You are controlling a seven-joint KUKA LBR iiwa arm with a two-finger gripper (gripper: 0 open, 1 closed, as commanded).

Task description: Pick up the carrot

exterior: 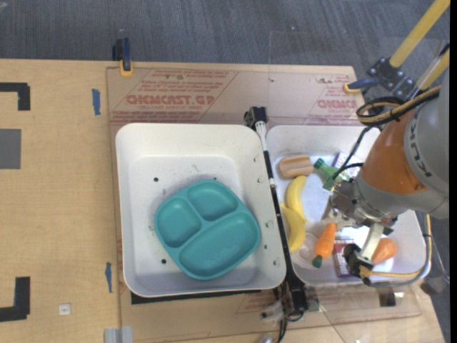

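The carrot [325, 240] is seen in the right bin [307, 131], near the front wall, just beside the lower end of the banana [294, 209]. It lies slanted, with its green tip pointing toward the front of the bin. The claw [348, 213] is held low over this bin, just beside the carrot's fat end and a little to its right. Whether the claw is apart or together cannot be told, because the part that grabs is hidden under the grey and orange arm. Nothing can be seen held in it.

The step in hand is judged to be the reach. The carrot is not yet picked up. For the next move, the claw would need to be shifted a little toward the carrot, lined up across its thin body, brought down, and closed on it. Care would be called for, since the banana is so close and could be bumped or grabbed by mistake.

The carrot is orange, long and pointed, and looks smooth like plastic. The banana is yellow, curved and shiny. A tan bun [295, 166] with round ends is seen farther back, and a small green thing [326, 171] is beside it. A short orange lump [385, 249] lies to the right. In the left bin [136, 191] a teal plate [207, 227] with three hollows is set.
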